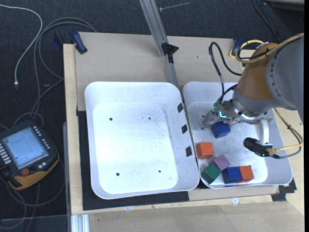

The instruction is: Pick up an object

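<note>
The counter (120,57) carries two white bins side by side, and the arm (270,81) is reached in over the right bin (193,93). The left bin (130,139) is marked by dark specks. In the right bin a blue block (221,129) is seen directly at the pincer (216,119), and it is judged to be the object of this try. Whether the block is held between the fingers cannot be told, because the wrist covers them.

For a good grasp, the block should be centred in the pincer before closing, and it should be lifted straight up.

Nearer the front wall of this bin, an orange block (205,150), a purple block (221,161), a green block (211,172), a second blue block (232,174) and a small orange block (246,172) are gathered. They are apart from the target, so the lift is probably not blocked. The loose cable (217,64) behind the arm could be caught.
</note>
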